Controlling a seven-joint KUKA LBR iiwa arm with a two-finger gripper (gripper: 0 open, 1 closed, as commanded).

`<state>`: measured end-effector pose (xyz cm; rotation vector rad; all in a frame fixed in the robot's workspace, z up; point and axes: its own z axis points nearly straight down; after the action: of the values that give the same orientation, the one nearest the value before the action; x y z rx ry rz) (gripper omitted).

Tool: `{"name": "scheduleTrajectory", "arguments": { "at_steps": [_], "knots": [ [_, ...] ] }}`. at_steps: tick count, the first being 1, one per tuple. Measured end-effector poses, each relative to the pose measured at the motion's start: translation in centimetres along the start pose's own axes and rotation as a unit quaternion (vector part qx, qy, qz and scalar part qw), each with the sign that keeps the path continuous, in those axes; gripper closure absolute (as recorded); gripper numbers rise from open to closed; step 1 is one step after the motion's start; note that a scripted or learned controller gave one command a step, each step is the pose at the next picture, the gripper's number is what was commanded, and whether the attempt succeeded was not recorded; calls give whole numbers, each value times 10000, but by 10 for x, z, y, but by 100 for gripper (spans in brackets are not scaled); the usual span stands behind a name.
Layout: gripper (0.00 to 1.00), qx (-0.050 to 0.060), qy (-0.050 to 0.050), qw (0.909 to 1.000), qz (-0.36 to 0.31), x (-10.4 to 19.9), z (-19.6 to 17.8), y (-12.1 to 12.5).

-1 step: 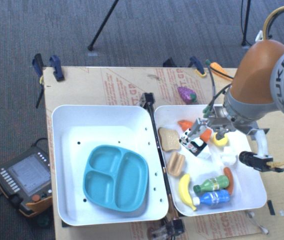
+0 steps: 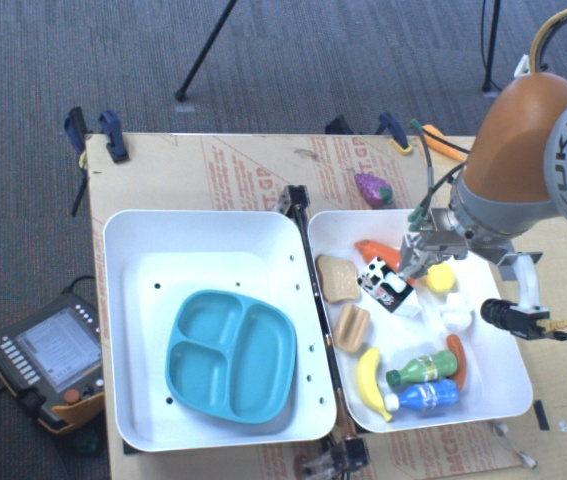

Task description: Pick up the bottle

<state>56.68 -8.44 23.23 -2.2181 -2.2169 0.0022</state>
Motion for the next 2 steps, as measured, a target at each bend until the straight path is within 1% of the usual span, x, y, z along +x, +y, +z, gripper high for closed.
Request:
{"name": "scheduleTrajectory", "arguments": {
  "at_steps": [1,2],
  "knots": [
    [100,-22,-11,9867,1623,-21,-109,-34],
    [100,-33,-11,9616,2745,-91,-187,-91]
  ]
}}
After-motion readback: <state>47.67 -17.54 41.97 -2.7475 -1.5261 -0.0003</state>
